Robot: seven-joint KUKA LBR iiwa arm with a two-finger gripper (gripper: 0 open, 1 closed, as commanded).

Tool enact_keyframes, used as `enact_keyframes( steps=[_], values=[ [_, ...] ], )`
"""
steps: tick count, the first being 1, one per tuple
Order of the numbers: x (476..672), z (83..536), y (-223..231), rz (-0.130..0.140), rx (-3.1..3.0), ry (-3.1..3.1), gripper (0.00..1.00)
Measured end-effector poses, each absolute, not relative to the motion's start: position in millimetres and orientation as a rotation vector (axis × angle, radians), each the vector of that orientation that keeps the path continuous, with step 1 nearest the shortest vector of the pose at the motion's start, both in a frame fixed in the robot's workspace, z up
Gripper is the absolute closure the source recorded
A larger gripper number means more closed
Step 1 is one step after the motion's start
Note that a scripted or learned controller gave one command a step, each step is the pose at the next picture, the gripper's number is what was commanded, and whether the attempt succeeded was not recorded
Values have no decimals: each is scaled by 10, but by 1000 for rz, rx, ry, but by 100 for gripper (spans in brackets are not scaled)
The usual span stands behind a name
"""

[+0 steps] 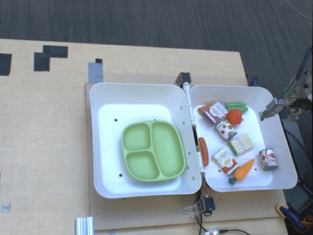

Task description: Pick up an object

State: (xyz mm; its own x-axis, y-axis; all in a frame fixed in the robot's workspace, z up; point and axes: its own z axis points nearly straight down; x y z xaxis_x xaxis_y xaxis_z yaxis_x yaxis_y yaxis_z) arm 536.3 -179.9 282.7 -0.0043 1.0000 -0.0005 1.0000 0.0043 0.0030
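- Task status: nothing has been lifted. Every object we see lies on a bin floor, so the whole pick remains to be done.
- Nearest row, right bin (292,179): an orange carrot (244,170) lies at a slant close to the near wall, and a small carton (223,159) touches its left end. A red can (268,159) stands apart to the right, near the right wall.
- A sausage (203,151) lies along the divider between the bins, tight to the wall. We judge it awkward to approach.
- Middle: a green patterned box (241,144) sits just beyond the carrot, with open floor to its right.
- Further back: a strawberry carton (225,129), a red tomato (234,116), a dark red packet (213,112) and a green stick (236,105) are bunched together, touching or nearly so.
- Left bin (94,131): it holds a green divided plate (153,151), with bare floor around it on all sides.
- Pincer (266,113): it is over the right bin's far right wall, beside the far cluster and well apart from the can. It carries nothing that we can see, and we cannot tell whether it is open or closed.
- Room for moving: the widest bare floor is the right-hand strip between the pincer and the can. We judge the can and the green patterned box the least crowded targets.
- The surface (44,146) beyond the bins is broad and bare on the left.
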Motion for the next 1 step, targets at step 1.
enact_keyframes(
  steps=[1],
  values=[
    [5620,1358,-1275,0,2218,2227,0]
  ],
)
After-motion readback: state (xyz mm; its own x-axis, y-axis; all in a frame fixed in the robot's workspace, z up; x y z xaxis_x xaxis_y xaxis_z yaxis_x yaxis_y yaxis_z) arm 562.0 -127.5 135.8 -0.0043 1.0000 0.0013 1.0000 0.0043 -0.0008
